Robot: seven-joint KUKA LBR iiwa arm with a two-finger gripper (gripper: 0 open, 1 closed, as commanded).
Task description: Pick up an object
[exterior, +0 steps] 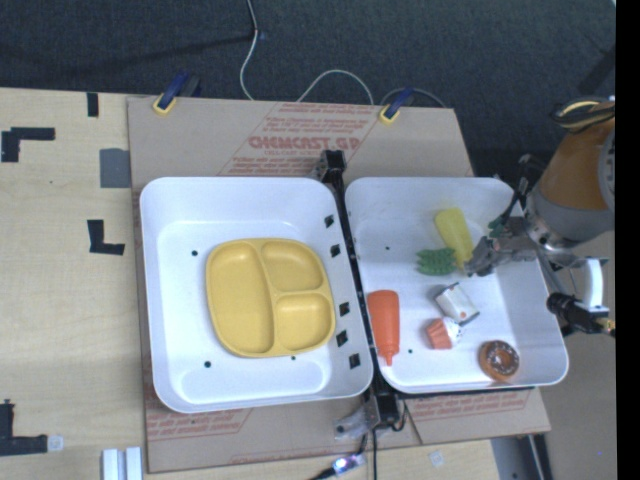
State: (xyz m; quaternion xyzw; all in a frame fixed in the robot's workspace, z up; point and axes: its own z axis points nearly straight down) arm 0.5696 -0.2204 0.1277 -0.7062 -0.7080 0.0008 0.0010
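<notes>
**Pincer low in the right bin, nearest the corn cob and the green sprig**

The arm reaches in from the right and its pincer [487,255] hangs over the upper middle of the right bin [400,196]. The dark fingertips are small and blurred against the white floor, so I cannot tell whether they are spread or pressed together, and nothing is plainly caught between them.

The closest candidates lie just to the pincer's left. The yellow corn cob [453,232] rests with its long axis running from upper left to lower right, its lower end nearly touching the pincer tip. Just beside it, lower and further left, sits the green leafy piece [435,262]. A grasp on the cob would likely need the fingers set across that axis, not along it.

Further toward the near edge lie a small white-and-grey object [456,302], a small orange-and-white piece [440,333], a carrot [384,326] lying lengthwise by the divider, and a chocolate doughnut [498,360] in the near right corner. The left bin [170,208] holds a yellow sectioned plate [269,297], well apart from the pincer.
</notes>
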